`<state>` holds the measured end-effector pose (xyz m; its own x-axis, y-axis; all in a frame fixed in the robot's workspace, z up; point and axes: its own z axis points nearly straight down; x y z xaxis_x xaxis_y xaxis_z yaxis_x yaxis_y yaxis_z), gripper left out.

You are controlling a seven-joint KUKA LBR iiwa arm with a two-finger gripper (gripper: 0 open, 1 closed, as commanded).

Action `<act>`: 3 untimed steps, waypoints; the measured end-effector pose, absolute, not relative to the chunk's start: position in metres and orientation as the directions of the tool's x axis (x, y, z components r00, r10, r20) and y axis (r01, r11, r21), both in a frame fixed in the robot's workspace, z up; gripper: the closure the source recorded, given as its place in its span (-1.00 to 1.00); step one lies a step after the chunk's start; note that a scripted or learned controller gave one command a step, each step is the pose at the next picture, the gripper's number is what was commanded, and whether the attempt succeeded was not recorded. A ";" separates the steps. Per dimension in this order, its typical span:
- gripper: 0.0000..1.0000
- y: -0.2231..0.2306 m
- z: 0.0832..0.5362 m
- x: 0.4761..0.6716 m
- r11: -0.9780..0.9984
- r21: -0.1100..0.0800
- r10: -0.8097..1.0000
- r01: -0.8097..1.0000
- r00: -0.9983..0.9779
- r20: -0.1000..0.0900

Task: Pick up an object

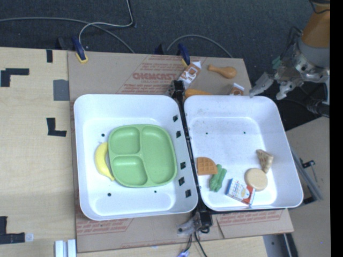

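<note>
At the upper right of the frame, the grey arm's hand (270,84) hangs above the far right corner of the right white bin (236,114), its two fingers spread apart with nothing between them. Low in that bin lie an orange waffle piece (206,166), a green pod-shaped toy (217,179), a small blue-and-red carton (239,190), a round tan biscuit (256,179) and a beige lumpy piece (264,159). The left white bin (94,108) holds a green divided plate (142,155) beside a yellow banana (102,161).
</note>
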<state>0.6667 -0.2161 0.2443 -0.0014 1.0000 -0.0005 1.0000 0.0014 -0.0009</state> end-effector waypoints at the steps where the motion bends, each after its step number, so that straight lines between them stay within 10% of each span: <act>1: -1.00 -0.157 0.142 0.668 0.003 -0.004 1.000 1.000 -0.003 0.001; 2: -1.00 -0.216 0.179 0.601 -0.001 0.000 1.000 1.000 0.001 -0.003; 3: -1.00 -0.216 0.087 0.570 0.001 0.002 1.000 1.000 -0.001 -0.001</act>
<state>0.5696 -0.2160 0.0866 -0.0012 1.0000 -0.0008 1.0000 0.0012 0.0020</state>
